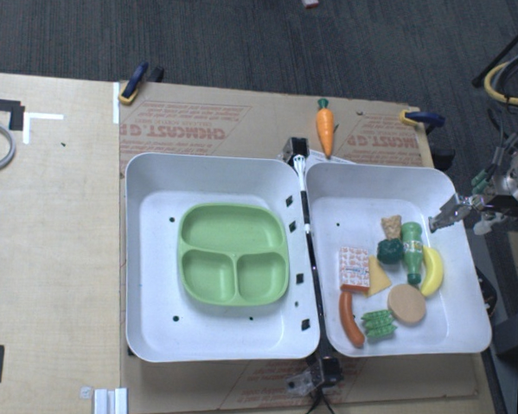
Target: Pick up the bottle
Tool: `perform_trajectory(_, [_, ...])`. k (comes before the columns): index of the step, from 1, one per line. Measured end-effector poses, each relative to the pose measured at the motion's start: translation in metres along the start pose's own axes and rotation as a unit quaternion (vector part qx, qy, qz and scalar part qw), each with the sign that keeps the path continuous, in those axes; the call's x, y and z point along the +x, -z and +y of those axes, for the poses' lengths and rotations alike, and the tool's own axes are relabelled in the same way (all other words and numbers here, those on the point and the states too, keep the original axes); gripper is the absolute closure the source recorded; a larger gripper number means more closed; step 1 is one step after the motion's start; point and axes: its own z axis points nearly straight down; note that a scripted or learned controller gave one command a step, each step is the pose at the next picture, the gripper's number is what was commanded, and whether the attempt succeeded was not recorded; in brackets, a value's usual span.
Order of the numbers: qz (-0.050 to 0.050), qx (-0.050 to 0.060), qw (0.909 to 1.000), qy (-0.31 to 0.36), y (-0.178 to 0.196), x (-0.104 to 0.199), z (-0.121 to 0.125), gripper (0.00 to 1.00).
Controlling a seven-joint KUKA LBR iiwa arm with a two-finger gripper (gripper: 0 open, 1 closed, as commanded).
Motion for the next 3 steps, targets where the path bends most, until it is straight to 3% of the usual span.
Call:
perform_trajectory(1, [-0.001, -0.002, 0.9999, 0.012, -0.134, 0.000, 0.008, 0.00])
perform_trajectory(2, [-0.002, -0.003, 0.9999, 0.011, -0.123, 0.000, 0.009, 1.00])
perform_trajectory(3, [0.000, 0.000, 0.9993, 0.036, -0.034, 0.026, -0.060, 1.00])
